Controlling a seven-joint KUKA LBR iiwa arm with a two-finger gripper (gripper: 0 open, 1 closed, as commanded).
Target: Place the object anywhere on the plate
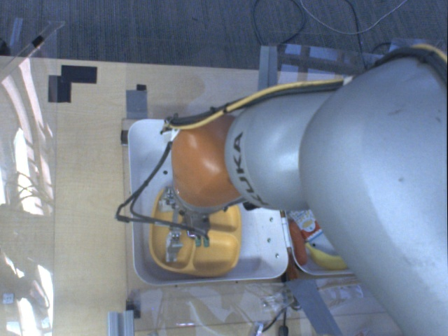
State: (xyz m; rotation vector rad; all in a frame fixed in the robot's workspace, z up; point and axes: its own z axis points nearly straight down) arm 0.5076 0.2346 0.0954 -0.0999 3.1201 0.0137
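A yellow plate (218,252) with divided compartments lies in the left white bin (142,165), toward its front. My gripper (185,241) hangs low over the plate's left compartments, below the orange wrist band (199,166). The arm covers the plate's far part. No object shows at the gripper. A banana (326,258) lies in the right bin, beside a red item (299,243) and a printed packet (309,222).
The grey arm spans the right bin (294,261) and hides most of it. A black cable (143,191) loops from the wrist over the left bin's left side. Bare bin floor (262,240) lies right of the plate. Wooden bench top (77,208) stretches to the left.
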